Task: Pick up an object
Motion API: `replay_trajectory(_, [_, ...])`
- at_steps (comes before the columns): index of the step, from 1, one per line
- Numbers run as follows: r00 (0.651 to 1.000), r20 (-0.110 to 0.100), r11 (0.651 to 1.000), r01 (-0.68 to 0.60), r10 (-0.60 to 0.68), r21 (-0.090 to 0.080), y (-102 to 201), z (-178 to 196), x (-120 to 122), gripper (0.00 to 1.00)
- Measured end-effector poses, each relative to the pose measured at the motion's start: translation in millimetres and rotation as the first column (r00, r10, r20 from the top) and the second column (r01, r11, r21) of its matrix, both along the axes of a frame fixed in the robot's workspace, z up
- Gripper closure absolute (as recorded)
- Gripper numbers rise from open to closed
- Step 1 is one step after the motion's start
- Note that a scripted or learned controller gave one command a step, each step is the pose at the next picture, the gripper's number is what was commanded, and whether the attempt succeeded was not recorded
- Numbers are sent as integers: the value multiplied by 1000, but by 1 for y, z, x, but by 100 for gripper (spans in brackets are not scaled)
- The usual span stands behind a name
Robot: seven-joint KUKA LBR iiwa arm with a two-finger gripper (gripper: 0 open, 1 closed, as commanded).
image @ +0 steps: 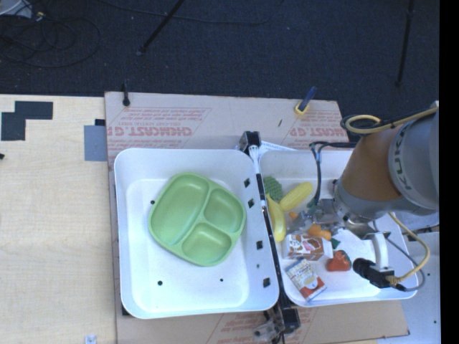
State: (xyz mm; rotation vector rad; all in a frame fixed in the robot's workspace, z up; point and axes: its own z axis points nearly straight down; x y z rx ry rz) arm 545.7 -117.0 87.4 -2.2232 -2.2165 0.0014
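Red lettering, upside down and seemingly mirrored, runs across the cardboard sheet [215, 120] behind the bins; its words cannot be read with certainty.

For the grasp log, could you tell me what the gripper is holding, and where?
It cannot be told: the arm hides the gripper above the right bin.

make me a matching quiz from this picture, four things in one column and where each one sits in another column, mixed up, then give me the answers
Things:
1. green divided plate
2. yellow banana
3. red tomato-like toy
4. blue and yellow clamp

Places:
A. right bin, near its front edge
B. far edge of the cardboard
C. left bin
D. right bin, toward its far end

Pairs: 1-C, 2-D, 3-A, 4-B
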Motion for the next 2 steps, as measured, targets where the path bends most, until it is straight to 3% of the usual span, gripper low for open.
replay_trajectory(1, [1000, -3, 1000, 4, -4, 5, 1, 9, 0, 100])
replay_trajectory(2, [1000, -2, 1000, -4, 4, 0, 67, 99, 20, 100])
